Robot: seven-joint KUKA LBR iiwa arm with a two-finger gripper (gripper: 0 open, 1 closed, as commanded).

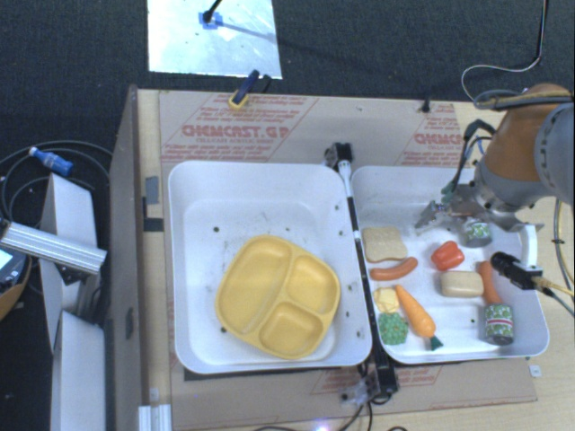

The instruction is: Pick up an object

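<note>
My gripper [437, 214] hangs low over the back of the right bin [404, 185], with nothing visibly held in it. Just to its right a small green-labelled can [477, 233] sits partly under the wrist. In front of the gripper lie a red tomato [447, 256], a bread slice [384, 242] and a sausage [393, 268]. Nearer the front are a beige block [462, 284], a carrot [415, 309], a broccoli piece [393, 328], a yellow corn piece [386, 299] and a second can [497, 323].
The left bin [207, 196] holds a yellow divided plate [278, 296]. A black divider rail [355, 232] runs between the bins. An orange stick-shaped item [488, 282] lies near the right bin's right wall.
</note>
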